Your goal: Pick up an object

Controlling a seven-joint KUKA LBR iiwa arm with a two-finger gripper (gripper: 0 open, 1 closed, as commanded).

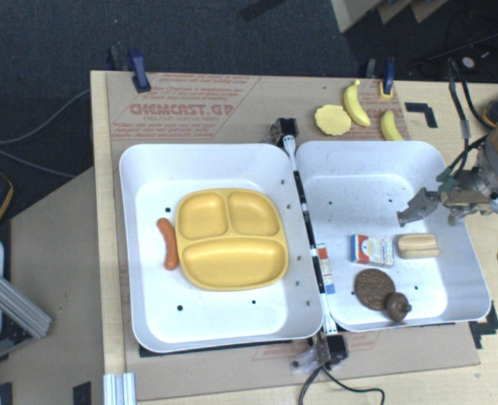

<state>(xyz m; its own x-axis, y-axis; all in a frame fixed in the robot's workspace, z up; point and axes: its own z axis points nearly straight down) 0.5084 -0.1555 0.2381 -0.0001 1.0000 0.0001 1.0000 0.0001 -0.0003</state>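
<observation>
- In the left white bin (148,310), an orange sausage (169,243) is seen touching a yellow divided plate (230,238).
- In the right white bin (460,298), a small carton (371,249), a brown cookie (373,286) and a beige block (417,245) are found.
- The gripper (418,207) is placed just above the beige block; whether it is released or clenched cannot be told.
- The block should probably be approached straight from above, centred.

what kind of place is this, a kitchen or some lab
Most likely a robot lab test bench, not a kitchen: two shallow white plastic bins sit on a clamped brown board, holding toy food such as a yellow divided plastic plate, with loose cables around.
</observation>
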